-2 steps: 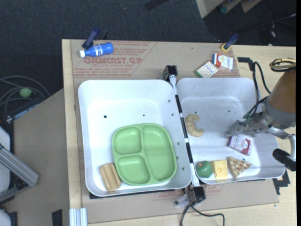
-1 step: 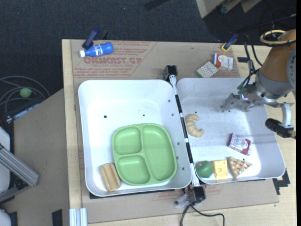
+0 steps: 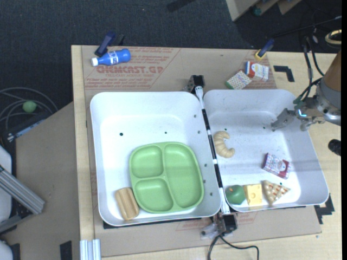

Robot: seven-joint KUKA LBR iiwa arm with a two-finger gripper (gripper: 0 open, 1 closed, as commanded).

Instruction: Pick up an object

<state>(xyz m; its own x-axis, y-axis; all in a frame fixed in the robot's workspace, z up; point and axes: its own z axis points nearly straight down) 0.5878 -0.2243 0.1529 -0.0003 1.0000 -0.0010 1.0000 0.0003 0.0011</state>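
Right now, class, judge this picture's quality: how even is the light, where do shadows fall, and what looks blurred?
Camera view: light is soft and even, with no harsh glare on the white bins; faint shadows lie beneath the green tray and the croissant; the gripper looks slightly blurred; the small packets on the bench are too coarse to read.

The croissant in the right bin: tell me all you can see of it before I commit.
The tan, crescent-shaped toy croissant looks like moulded plastic. It lies flat on the floor of the shallow white right bin, near the left wall, its open curve facing left. Nothing touches it; the gripper is off to its right.
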